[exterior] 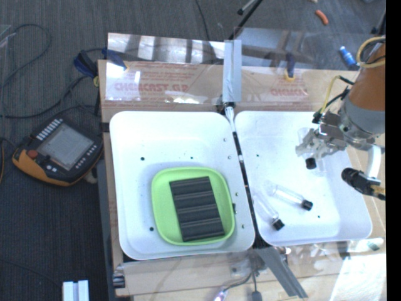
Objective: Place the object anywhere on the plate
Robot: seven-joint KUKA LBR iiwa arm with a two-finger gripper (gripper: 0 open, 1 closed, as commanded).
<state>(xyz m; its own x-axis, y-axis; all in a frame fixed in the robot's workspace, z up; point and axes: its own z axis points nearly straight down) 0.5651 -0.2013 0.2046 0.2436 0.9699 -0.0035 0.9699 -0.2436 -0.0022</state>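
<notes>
Right bin (351, 224): tubes (290, 196) lie below-left of hand (311, 157).

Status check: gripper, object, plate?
Gripper low over right bin, nothing seen held. Two clear tubes lie in right bin. Green plate in left bin, dark ridged block covering most of it.

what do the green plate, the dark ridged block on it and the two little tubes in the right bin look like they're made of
Green plate: probably plastic, with a smooth, evenly matte lime surface and rounded moulded corners.
Dark ridged block: looks like rubber or foam, a dull charcoal with no shine, though this is uncertain.
Two tubes: clear plastic or glass, since the white bin shows through them, with black caps.
</notes>
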